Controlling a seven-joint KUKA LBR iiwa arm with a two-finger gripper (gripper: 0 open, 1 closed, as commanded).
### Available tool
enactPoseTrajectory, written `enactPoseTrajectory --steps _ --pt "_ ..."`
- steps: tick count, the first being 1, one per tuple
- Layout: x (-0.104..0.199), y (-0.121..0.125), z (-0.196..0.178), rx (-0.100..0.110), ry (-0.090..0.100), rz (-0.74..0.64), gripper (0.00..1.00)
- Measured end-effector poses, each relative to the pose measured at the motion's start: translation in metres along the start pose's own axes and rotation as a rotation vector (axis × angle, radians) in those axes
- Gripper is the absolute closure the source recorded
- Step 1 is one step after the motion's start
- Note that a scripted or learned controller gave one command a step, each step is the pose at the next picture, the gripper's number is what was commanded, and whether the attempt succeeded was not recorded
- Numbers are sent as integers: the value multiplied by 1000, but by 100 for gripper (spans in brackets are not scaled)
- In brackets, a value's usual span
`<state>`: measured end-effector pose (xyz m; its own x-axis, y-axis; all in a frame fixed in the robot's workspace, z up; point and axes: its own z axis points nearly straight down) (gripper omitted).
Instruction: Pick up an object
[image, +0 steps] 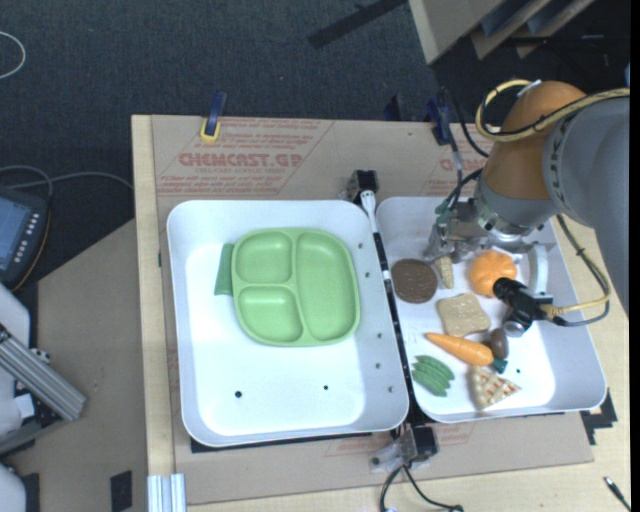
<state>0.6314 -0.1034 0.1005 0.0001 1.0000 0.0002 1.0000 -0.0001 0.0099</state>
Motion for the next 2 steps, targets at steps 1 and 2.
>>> enactPoseTrajectory --steps 1,2 --pt "2 5 -44 4 -2 -1 100" --pt "6 0 -105 2 -2 -1 100"
